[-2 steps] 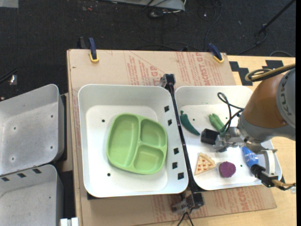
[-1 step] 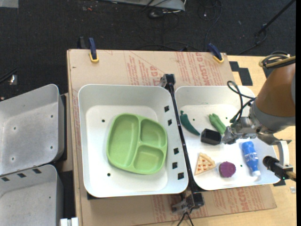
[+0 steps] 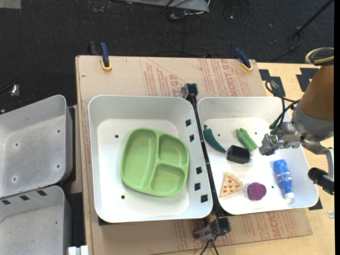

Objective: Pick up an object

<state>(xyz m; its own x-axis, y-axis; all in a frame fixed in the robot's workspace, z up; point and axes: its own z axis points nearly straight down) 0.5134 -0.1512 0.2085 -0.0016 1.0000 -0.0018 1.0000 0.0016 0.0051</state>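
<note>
Tray (image 3: 155, 162): one, light green, three compartments, alone in the left bin (image 3: 101, 110). Not what I'd go for from here, it's well apart from the claw.

Divider: the two bins touch along the middle, so anything I want is on the right side of that.

Pepper (image 3: 214, 140): one, dark green, curved, upper left of the right bin (image 3: 234, 108).

Black block (image 3: 238, 154): one, just right of the pepper and a bit lower.

Green veg (image 3: 246, 139): one, lighter green, long axis slanting from upper left to lower right. To me this is the nearest thing to the claw, lying just to its left in the view.

Pizza slice (image 3: 231, 185): one, toy, near the front edge.

Purple thing (image 3: 257, 190): one, roundish, just right of the pizza.

Bottle (image 3: 282, 177): one, blue, long axis running roughly top to bottom, just below and slightly right of the claw.

Claw (image 3: 268, 145): hanging over the right bin's right half, between the green veg and the bottle. Can't tell from this angle how it's set, too small and dark.

My call: either a short move left for the veg or a short move toward the front for the bottle. Nothing picked up yet as far as I can see.
</note>
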